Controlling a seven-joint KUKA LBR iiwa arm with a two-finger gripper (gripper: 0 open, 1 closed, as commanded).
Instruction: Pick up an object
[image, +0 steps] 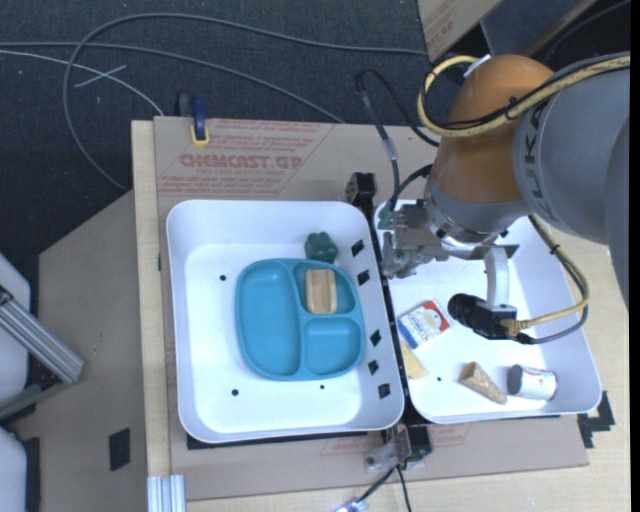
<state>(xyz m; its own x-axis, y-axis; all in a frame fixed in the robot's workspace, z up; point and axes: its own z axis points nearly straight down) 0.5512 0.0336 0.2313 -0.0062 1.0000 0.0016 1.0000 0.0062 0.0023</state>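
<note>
Grey arm with orange band leans over right white bin (560, 300). Jaws (400, 250) near bin's left wall, state impossible to tell. Candidates lie loose below: red-white-blue packet (423, 322), tan wedge (482, 381), small white cylinder (532, 382). Blue divided plastic tray (270, 325) sits in left white bin (200, 300), holding tan block (320, 291).

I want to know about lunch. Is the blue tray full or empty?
Mostly empty. The blue tray holds one tan block in its upper right compartment; its other compartments show bare blue. A green thing lies beside it.
</note>
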